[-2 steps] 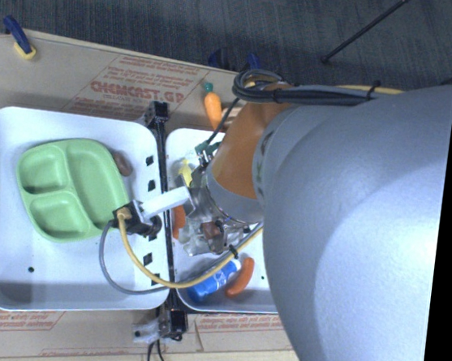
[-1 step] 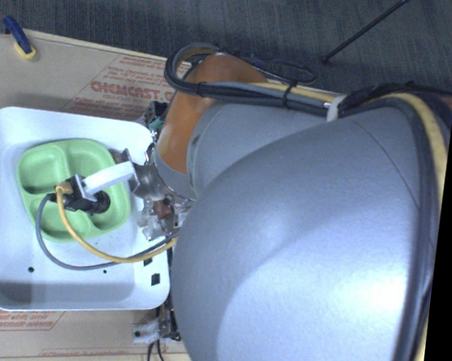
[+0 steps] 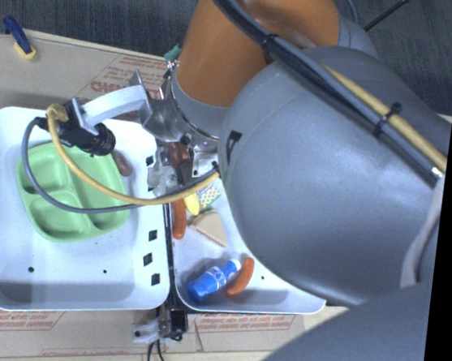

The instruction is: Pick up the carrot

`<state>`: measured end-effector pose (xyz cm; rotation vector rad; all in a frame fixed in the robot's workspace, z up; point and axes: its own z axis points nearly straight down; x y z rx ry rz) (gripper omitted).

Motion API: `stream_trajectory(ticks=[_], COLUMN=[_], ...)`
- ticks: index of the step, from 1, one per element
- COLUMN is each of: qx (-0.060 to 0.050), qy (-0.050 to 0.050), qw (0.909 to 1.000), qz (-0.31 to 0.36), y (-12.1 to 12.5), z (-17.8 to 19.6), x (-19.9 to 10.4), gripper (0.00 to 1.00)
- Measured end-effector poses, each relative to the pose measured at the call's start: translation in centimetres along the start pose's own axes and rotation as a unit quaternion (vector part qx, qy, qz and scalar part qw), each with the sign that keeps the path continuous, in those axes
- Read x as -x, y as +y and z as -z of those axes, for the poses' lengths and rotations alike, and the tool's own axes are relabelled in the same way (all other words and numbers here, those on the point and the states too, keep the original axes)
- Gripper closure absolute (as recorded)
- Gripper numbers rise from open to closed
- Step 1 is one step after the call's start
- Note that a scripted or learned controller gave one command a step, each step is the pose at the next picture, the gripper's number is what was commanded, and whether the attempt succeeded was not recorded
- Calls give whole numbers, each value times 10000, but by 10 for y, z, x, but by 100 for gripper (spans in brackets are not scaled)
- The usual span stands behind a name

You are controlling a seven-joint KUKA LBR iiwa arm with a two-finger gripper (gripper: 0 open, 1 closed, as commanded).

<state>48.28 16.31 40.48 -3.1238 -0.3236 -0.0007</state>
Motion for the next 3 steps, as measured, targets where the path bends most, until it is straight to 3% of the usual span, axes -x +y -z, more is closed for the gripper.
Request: stream_trajectory(ticks=[1, 2, 3], qx=[-11, 2, -17], qy=[-31, -31, -47], qw=[9966, 9995, 9987], qz=[828, 318, 498], y=[122, 51, 124], z=[-41, -92, -215], x=[33, 3, -31], gripper=[100, 100, 100])
